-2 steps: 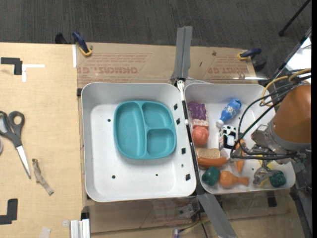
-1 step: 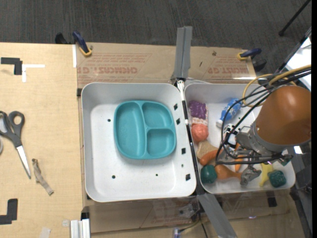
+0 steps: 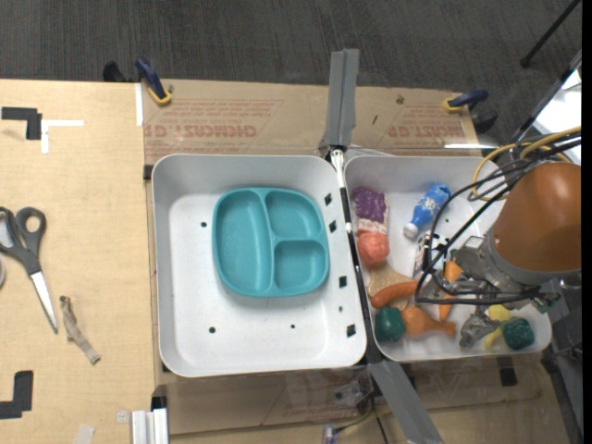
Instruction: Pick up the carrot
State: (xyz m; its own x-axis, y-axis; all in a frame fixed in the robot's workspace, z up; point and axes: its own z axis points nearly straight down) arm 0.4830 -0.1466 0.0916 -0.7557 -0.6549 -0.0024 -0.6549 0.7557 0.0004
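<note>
The long orange carrot (image 3: 394,292) lies in the right white bin (image 3: 400,176), just left of the jaws (image 3: 450,285). Black cables and the wrist hide them; their state is unreadable.

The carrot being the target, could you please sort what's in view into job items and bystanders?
Job: carrot; gripper above the right bin.

Lying about: teal plate in the left bin; purple grapes; blue bottle; scissors on the bench.

A teal plastic divided plate (image 3: 272,242) sits in a shallow white left bin (image 3: 176,276) — beside it an orange tapered carrot (image 3: 393,292), purple grape bunch (image 3: 369,203), blue-and-white bottle (image 3: 427,207).
</note>
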